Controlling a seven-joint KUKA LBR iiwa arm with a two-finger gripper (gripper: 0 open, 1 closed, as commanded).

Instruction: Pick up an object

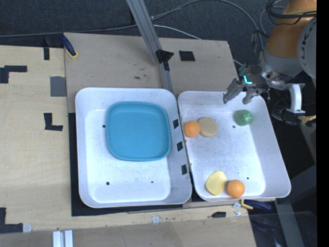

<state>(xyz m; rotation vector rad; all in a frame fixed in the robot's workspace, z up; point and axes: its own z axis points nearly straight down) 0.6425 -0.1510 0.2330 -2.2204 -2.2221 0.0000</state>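
1. While the left bin [87,153] holds a blue plate [138,130], the right bin [267,153] holds a green ball [243,118], a tan disc [208,127], two orange balls [191,129] [235,188] and a yellow piece [216,182].
2. Above the right bin's far edge, the gripper [240,94] has its jaws spread wide, with nothing between them.
3. The green ball lies just below the fingers, apart from them; a grey pole [149,32] slants over the bench.

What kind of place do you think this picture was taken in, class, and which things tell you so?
Probably a robotics lab test bench: a robot arm's gripper hangs over two white bins, small toy-like pieces such as a green ball lie inside, and black tape marks the board.
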